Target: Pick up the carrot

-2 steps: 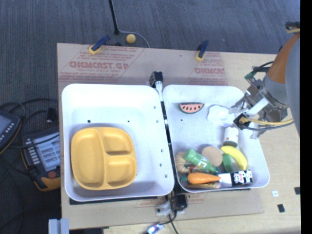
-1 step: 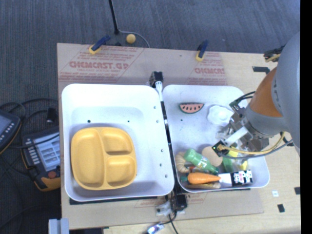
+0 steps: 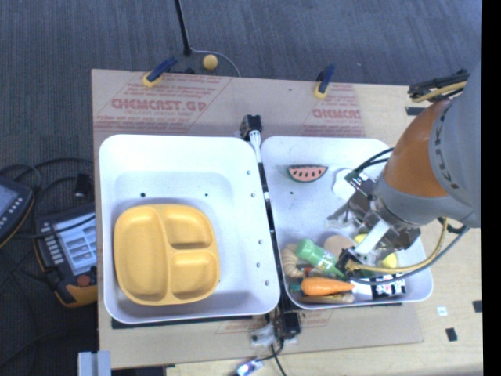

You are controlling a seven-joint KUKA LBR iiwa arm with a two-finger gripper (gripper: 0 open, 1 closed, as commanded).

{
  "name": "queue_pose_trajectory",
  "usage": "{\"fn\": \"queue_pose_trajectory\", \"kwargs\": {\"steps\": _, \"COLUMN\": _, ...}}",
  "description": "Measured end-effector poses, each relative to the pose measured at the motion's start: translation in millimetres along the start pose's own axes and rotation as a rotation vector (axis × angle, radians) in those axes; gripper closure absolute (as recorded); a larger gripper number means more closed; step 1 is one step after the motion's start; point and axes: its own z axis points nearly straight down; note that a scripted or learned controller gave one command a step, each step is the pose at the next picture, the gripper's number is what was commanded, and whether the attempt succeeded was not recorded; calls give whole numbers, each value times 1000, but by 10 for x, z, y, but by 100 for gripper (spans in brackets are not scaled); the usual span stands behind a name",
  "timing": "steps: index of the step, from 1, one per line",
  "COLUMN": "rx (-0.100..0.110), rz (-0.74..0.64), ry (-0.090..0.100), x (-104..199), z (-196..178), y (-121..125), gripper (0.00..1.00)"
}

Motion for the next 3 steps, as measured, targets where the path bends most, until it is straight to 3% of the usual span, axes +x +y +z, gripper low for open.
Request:
{"fn": "queue_pose_trajectory", "kwargs": {"steps": 1, "rx": -11, "rz": 22, "ry": 13, "x": -11, "z": 916, "y": 119, "gripper": 0}}
{"fn": "queue_pose_trajectory", "kwargs": {"steps": 2, "rx": -1, "rz": 313, "ry": 13, "x": 90, "z": 924, "y": 742, "gripper": 0}}
{"fn": "queue_pose_trajectory", "kwargs": {"steps": 3, "rx": -7, "rz": 13, "ry": 2, "x": 84, "z": 406, "y": 1200, "gripper": 0}}
